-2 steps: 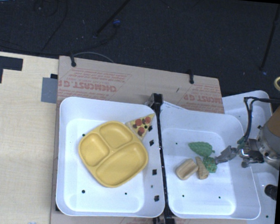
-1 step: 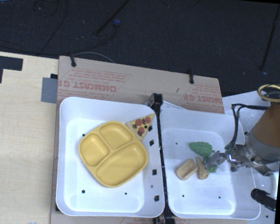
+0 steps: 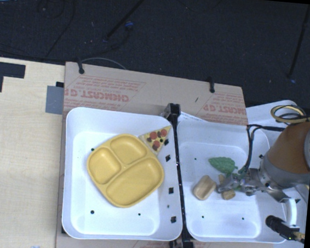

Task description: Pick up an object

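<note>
Reaching from right into right bin (image 3: 210,231), gripper (image 3: 230,185) low beside tan bread-like piece (image 3: 204,187); small brown object (image 3: 228,194) touching fingertips, grip state unclear. Green leaf (image 3: 222,164) just behind gripper. Yellow divided plate (image 3: 126,170), pizza slice (image 3: 157,138) in left bin (image 3: 80,206).

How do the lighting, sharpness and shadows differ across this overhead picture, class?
In the camera view, lighting is even and bright on the two white bins, with only a soft shadow under the yellow divided plate. The floor behind the bench is dark and murky. Overall the image is soft: the gripper, among the small items near the green leaf, blurs into them, and the pizza slice toy lacks fine detail.
</note>
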